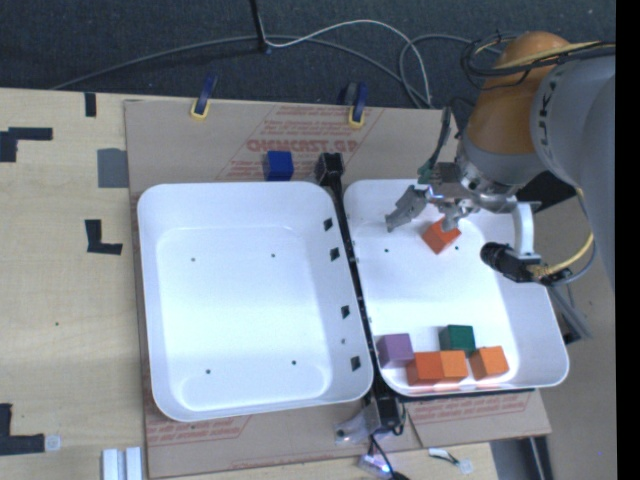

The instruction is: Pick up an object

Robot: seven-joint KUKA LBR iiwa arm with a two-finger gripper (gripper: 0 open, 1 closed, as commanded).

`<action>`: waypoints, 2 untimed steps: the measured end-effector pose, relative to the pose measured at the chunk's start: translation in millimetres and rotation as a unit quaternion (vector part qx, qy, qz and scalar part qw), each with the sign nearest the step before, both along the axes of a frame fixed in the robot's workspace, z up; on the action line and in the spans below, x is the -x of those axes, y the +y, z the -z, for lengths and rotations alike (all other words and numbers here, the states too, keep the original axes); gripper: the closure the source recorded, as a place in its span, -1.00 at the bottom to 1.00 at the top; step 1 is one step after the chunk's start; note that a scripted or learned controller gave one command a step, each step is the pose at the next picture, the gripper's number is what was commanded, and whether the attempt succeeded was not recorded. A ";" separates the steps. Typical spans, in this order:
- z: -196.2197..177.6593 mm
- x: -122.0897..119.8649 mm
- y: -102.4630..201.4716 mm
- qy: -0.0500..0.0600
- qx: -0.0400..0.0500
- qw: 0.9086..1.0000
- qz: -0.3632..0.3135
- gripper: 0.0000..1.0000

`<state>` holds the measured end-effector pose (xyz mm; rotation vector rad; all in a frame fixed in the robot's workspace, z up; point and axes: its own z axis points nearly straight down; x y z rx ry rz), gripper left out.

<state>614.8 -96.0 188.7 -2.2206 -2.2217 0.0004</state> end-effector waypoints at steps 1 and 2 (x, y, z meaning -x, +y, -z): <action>91.1 -36.0 -92.2 0.001 0.001 1.000 0.003 -1.00; 78.0 -37.5 -87.8 0.000 0.000 1.000 0.000 1.00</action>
